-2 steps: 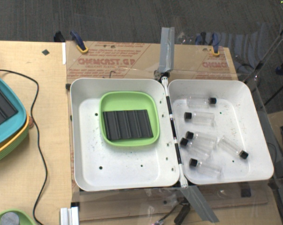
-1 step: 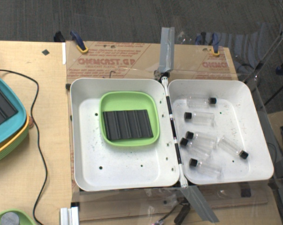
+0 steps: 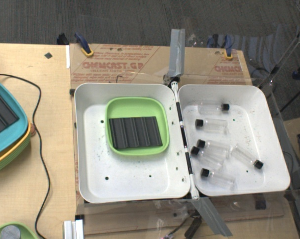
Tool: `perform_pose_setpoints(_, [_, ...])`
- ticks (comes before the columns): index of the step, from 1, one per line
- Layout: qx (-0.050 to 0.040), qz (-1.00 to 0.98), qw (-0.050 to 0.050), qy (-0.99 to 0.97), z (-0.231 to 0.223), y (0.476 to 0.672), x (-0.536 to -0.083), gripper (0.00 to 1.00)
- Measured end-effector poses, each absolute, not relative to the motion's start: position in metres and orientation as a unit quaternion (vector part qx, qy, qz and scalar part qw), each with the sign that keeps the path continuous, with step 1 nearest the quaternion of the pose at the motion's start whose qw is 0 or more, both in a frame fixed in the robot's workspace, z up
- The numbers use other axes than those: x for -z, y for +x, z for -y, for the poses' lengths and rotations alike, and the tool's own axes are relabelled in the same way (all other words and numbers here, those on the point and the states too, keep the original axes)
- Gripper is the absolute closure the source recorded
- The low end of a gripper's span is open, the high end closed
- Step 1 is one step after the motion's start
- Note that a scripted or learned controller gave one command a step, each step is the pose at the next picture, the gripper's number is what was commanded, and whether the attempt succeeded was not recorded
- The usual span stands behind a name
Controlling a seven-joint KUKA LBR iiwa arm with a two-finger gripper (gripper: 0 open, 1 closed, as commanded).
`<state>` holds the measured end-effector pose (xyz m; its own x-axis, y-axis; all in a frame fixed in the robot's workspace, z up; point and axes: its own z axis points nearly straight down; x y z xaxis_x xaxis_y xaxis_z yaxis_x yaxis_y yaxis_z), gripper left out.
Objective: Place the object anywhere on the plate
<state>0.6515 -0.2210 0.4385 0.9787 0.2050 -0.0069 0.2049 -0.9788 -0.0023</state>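
A green square plate (image 3: 159, 111) lies in the left white bin (image 3: 90, 133), toward its back. A dark ribbed insert (image 3: 136, 132) covers the plate's middle. Several clear plastic vials with black caps lie scattered in the right white bin (image 3: 269, 133): one near the back (image 3: 217, 107), one left of centre (image 3: 210, 126), one lower left (image 3: 209, 151), one at the front (image 3: 217, 176), and one at the right (image 3: 248, 158).
A stack of teal and yellow trays (image 3: 8, 126) sits at the left edge of the bench. A black cable (image 3: 40, 148) runs across the wooden top. Clamps (image 3: 84, 45) hold the cardboard sheet (image 3: 125, 63) behind the bins. A grey post (image 3: 176, 54) stands between them.
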Motion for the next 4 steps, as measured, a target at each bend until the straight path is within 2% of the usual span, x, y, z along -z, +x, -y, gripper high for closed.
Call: perform_pose_setpoints(4, [-0.0031, 0.103, 0.001, -0.995, 0.2208, 0.6536, -0.4389, 0.00])
